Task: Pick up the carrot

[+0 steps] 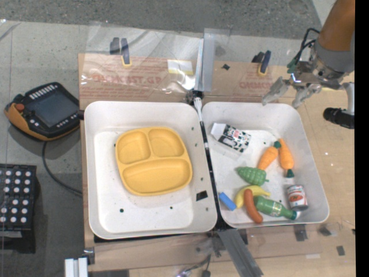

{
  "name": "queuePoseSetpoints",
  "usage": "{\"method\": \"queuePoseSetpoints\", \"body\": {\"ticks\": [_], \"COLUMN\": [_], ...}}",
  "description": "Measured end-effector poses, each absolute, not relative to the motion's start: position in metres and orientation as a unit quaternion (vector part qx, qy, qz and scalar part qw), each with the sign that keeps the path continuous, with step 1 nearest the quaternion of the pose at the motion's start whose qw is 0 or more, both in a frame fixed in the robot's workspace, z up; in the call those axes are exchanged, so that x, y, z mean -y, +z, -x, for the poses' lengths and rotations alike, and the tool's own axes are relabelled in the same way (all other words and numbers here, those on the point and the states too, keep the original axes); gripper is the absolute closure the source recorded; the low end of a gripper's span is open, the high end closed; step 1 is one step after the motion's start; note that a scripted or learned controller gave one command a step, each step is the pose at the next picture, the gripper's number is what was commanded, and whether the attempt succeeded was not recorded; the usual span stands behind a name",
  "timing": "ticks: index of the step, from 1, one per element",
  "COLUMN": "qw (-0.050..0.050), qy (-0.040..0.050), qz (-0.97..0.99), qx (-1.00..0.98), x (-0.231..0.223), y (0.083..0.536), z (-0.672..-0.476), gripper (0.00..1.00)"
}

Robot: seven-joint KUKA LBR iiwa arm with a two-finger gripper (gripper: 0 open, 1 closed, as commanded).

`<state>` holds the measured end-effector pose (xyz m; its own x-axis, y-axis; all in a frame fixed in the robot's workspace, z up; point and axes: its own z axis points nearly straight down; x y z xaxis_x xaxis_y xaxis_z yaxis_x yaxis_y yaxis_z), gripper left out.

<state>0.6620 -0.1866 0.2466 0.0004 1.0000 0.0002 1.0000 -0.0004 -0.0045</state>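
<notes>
Carrot [266, 157] lies diagonally, green top lower-left; tool [286, 92] hovers with fingers apart

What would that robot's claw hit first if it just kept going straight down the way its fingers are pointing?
Probably the white floor of the right bin near its far corner. The gripper hangs open above that bare patch; the carrot lies nearer the camera, though depth is uncertain.

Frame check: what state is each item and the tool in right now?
tool: open, above the right bin's far edge, holding nothing
carrot: lying in the right bin, untouched
yellow plate: flat in the left bin
small can: upright
green bottle: on its side
</notes>
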Motion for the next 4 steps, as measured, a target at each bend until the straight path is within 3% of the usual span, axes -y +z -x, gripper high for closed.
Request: {"method": "queuePoseSetpoints", "body": {"ticks": [1,2,3,4], "qw": [0.002,0.001,0.003,0.001], "qy": [0.0019,-0.0059,-0.0021,0.0020], "qz": [0.760,0.731,0.732,0.619], "qx": [0.650,0.682,0.681,0.785], "x": [0.182,0.197,0.201,0.170], "y": [0.115,0.095,0.099,0.196], "z": [-0.599,-0.576,-0.573,-0.630], "gripper": [0.00,0.00,1.00,1.00]}}
